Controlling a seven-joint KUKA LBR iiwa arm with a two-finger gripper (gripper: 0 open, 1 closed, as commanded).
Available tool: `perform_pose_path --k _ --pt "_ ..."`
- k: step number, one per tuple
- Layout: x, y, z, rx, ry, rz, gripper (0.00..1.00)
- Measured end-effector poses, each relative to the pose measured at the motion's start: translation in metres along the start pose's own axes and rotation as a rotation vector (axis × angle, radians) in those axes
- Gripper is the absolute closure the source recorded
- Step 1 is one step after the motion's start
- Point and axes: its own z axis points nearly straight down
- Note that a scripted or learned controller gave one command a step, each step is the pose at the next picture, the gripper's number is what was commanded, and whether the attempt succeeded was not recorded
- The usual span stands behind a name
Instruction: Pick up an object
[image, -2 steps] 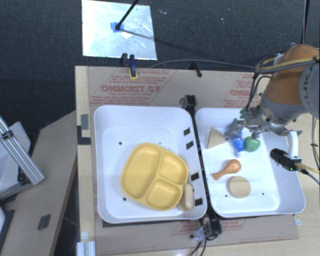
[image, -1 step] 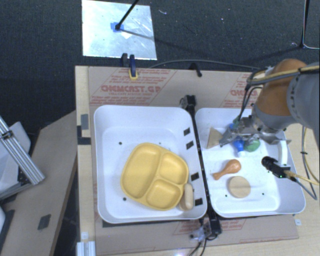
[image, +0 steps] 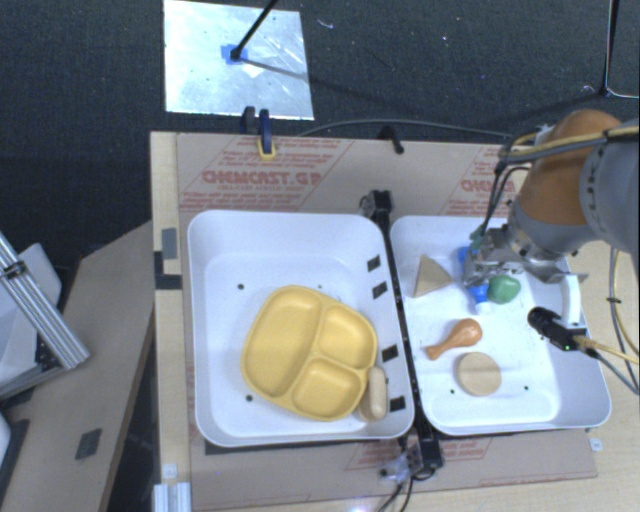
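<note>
Gripper (image: 487, 272): low in the right bin (image: 575, 400), at its far side.
Fingers: hard to make out; cannot tell whether apart or together.
Green object (image: 504, 289): just beside the gripper, blue piece (image: 479, 294) touching it.
Left bin (image: 290, 232): yellow divided tray (image: 308, 350).

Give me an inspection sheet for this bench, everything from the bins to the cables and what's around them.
Surface: left bin and right bin, white, side by side on a cardboard sheet.
Job's things: right bin holds a tan wedge, green object, small blue object, orange drumstick-shaped toy, round wooden disc.
Clutter: yellow divided tray and beige oblong piece in the left bin.
Grippers: gripper low over the green and blue objects; finger state unclear.
Cables: black cable along the far edge; wires beside the arm.
Surroundings: shiny plate on dark floor, clamp, aluminium rail.
</note>
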Motion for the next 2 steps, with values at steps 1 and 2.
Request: perform_pose_path --k 1,2 --pt "0.004 0.003 -0.064 -0.005 0.0 -0.003 1.0" --pt "0.005 0.015 -0.123 -0.006 -0.001 -0.003 1.0"
